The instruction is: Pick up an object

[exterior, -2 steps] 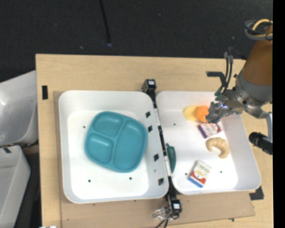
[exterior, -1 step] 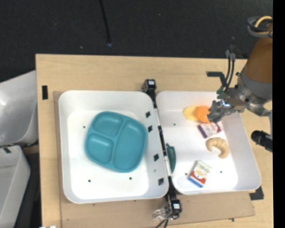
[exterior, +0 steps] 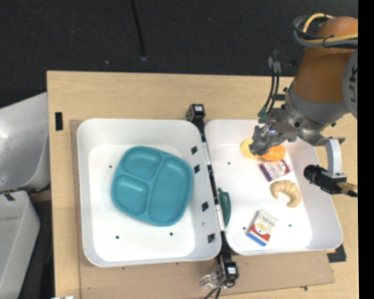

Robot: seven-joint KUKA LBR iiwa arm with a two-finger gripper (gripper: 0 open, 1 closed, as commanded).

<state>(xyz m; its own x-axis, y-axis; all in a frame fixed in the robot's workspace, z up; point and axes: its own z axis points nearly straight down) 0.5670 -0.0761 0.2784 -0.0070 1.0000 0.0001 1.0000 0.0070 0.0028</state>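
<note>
My gripper (exterior: pixel 262 143) hangs over the upper middle of the right bin (exterior: pixel 237 229), right above a yellow and orange piece of toy food (exterior: pixel 273 152) that it partly covers. Just below lies a small maroon packet (exterior: pixel 275 169). A tan croissant (exterior: pixel 287 192) rests further toward the bin's right side. A small red, white and blue box (exterior: pixel 262 226) lies near the bin's front. The left bin (exterior: pixel 100 229) holds a teal divided plate (exterior: pixel 153 184).
A green object (exterior: pixel 224 203) lies against the divider between the bins. Black clips (exterior: pixel 195 111) sit at the top and bottom of the divider. A black fitting (exterior: pixel 321 178) juts in at the right bin's right edge.
</note>
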